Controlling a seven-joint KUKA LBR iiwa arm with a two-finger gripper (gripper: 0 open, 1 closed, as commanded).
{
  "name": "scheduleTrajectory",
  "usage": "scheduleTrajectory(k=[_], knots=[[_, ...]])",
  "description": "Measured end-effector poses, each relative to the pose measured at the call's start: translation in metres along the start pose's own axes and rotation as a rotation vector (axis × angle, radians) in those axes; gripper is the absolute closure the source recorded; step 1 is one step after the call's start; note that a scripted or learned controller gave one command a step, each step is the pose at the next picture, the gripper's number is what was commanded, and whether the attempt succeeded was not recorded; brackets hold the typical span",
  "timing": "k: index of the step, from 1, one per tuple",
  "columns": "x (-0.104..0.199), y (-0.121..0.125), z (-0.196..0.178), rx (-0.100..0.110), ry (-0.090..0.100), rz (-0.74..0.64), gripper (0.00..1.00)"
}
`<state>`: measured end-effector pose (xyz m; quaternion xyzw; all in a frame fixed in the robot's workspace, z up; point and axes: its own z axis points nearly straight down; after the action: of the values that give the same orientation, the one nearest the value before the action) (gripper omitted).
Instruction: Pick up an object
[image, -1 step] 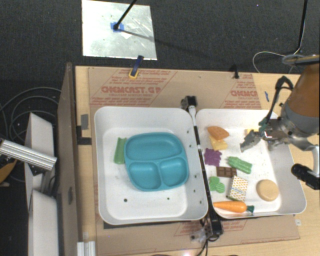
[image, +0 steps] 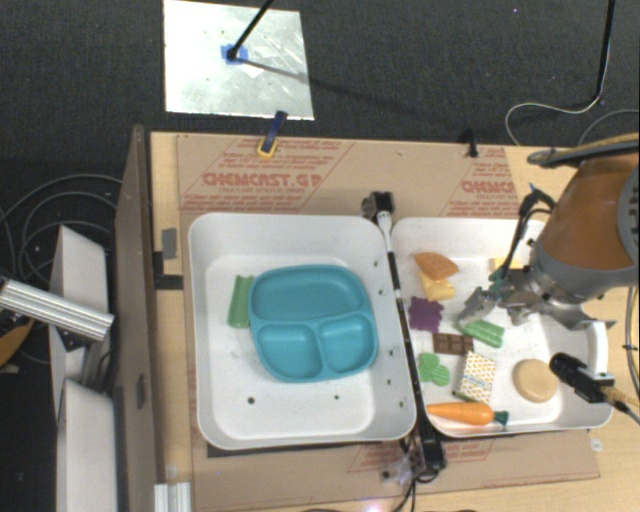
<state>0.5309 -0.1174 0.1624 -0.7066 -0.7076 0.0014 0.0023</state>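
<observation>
Hovering low in the right bin (image: 600, 425), the gripper (image: 487, 303) sits just above the green pod-shaped toy (image: 482, 331), whose long axis runs left-right beneath fingers whose spread I cannot tell.

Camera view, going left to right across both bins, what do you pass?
Green block → blue divided tray → purple piece → carrot → round tan piece

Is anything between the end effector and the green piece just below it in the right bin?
Nothing visible stands between them. The end effector hangs right above the green piece. The purple piece and chocolate bar lie close beside it, so they may crowd a grasp.
</observation>
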Motion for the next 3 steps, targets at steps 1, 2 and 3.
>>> scheduleTrajectory(k=[1,2,3], knots=[[0.009,-0.028,0.080,-0.008,-0.001,0.002,0.00],[0.008,-0.026,0.067,-0.012,-0.001,0.000,1.00],[0.008,-0.026,0.067,-0.012,-0.001,0.000,0.00]])
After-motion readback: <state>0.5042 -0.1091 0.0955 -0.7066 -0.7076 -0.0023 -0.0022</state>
